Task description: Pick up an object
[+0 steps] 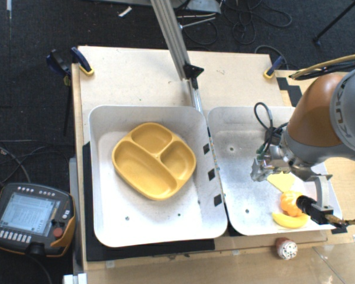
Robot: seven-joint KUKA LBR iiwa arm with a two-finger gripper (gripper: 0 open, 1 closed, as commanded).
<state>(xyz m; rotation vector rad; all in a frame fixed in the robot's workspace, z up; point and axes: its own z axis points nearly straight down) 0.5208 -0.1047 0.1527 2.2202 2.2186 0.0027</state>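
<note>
A pale beige wooden bench (142,76) carries two shallow white plastic bins side by side, touching along their inner edges: the left bin (106,218) and the right bin (236,126). A small speckled white ball (287,249) rests on the bench's front edge, just below the right bin.

The arm (328,120) runs out past the right edge and covers the far right part of the right bin (236,152). The end effector (261,171) is too small and shadowed to read. A pale yellow piece (282,183) lies half under it. The handheld controller (29,218) is cut off at the left edge.
</note>
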